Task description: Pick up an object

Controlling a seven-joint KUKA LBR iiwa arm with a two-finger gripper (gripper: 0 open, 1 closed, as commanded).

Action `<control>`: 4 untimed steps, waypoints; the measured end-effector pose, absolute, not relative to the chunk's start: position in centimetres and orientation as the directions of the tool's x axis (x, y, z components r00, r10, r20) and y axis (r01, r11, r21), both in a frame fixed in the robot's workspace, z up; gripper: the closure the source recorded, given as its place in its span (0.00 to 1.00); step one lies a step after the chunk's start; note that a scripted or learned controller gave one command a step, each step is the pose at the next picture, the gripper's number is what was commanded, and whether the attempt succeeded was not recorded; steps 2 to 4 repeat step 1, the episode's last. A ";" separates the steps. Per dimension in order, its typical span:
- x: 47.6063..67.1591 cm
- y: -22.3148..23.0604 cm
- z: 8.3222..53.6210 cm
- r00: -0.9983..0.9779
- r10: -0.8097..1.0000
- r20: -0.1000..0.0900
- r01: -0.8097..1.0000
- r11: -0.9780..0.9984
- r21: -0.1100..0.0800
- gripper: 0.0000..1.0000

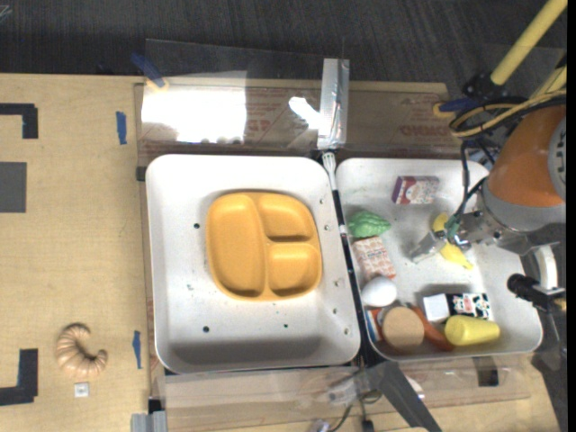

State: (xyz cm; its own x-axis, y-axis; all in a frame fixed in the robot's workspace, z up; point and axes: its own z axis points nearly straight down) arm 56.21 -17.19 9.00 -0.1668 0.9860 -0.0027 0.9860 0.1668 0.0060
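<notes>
Camera view: the arm (533, 174) reaches into the right bin (531, 331), its jaws (430, 244) low beside a yellow banana-like object (453, 252); whether they are open or closed cannot be told. Around them lie a green item (368, 224), a white egg (379, 292) and a small carton (414, 190). The left bin (171, 268) holds a yellow divided tray (264, 244).

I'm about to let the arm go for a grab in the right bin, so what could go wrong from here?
1. The right bin is crowded: the hand sits beside a yellow item, with the green item and packet near, so it may shove or snag neighbours.
2. The white egg looks round and could roll away if nudged.
</notes>
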 end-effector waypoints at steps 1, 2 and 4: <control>56.3 -17.2 10.0 -0.166 0.986 -0.004 0.986 0.166 0.008 1.00; 56.3 -17.2 10.0 -0.166 0.986 -0.004 0.986 0.166 0.008 1.00; 56.3 -17.2 10.0 -0.166 0.986 -0.004 0.986 0.166 0.008 1.00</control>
